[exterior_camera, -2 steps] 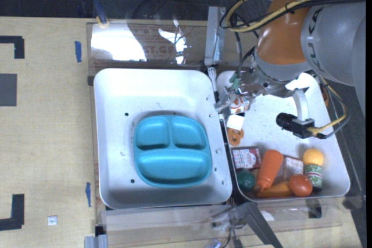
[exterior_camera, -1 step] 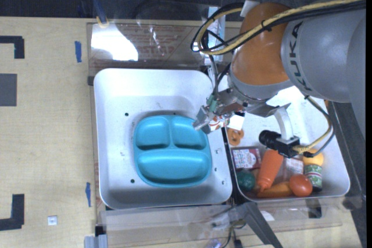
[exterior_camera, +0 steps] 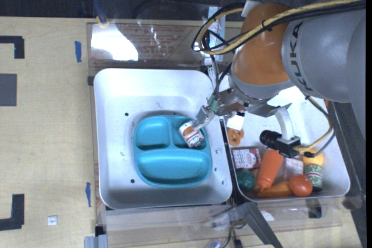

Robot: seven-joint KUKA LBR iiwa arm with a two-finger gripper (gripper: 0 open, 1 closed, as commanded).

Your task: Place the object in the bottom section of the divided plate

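Now the jaws (exterior_camera: 199, 123) are low over the left bin (exterior_camera: 110, 125), and a small jar (exterior_camera: 191, 135) with a white and orange label sits just at their tip. I cannot tell if the jaws are closed on it or open. The jar is over the upper right section of the blue plate (exterior_camera: 168, 168), not the wide bottom section, so I judge it must go further down. The right bin (exterior_camera: 343, 180) keeps the other items, like a carrot (exterior_camera: 268, 168) and a tomato (exterior_camera: 300, 184).
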